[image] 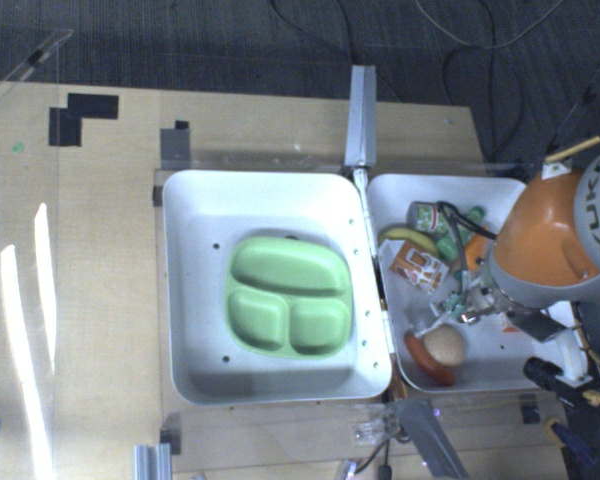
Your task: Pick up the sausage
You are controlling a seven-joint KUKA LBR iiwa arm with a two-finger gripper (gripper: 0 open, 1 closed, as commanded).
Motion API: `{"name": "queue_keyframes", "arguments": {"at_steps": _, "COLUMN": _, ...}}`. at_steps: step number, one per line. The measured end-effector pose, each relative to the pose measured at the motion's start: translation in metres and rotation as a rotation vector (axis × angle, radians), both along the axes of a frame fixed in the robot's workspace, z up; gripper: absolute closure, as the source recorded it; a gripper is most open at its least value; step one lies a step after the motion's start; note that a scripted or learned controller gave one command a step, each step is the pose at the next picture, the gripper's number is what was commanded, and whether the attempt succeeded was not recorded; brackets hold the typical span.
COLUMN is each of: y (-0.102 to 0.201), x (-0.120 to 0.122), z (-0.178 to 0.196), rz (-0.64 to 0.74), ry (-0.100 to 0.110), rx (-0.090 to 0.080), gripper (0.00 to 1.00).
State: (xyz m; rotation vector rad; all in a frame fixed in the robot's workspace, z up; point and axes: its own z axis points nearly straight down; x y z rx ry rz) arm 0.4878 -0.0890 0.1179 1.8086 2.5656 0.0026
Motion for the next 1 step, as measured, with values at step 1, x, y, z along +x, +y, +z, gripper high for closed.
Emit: {"name": "queue_keyframes", "arguments": {"at_steps": 1, "y": -0.0027, "x": 0.0025, "z": -0.0289, "rz": 0.039, "ry": -0.007, "rx": 0.000, "gripper": 0.00}}
